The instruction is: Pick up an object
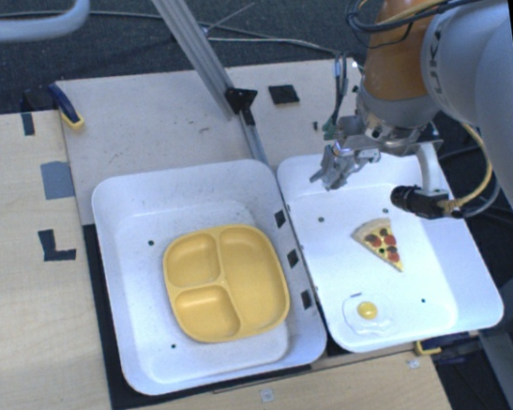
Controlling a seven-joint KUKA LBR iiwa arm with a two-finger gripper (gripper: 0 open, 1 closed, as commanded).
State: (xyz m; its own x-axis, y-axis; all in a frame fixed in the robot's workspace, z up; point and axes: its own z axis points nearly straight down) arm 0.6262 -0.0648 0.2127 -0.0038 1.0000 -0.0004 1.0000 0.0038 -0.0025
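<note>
Nearest me, a toy fried egg [367, 313] lies flat at the near edge of the right bin [458, 294], with a wedge of toy pizza [380, 243] just beyond it, well apart from the gripper [336, 175]. I see the gripper over the bin's far left corner; whether it is released or clenched I cannot tell, and nothing shows in its grasp. On the left, the other bin [132, 264] holds a yellow three-compartment plate [225, 282], smooth and rounded. Both bins sit on a pale wooden bench [25, 308] marked with dark tape.
</note>
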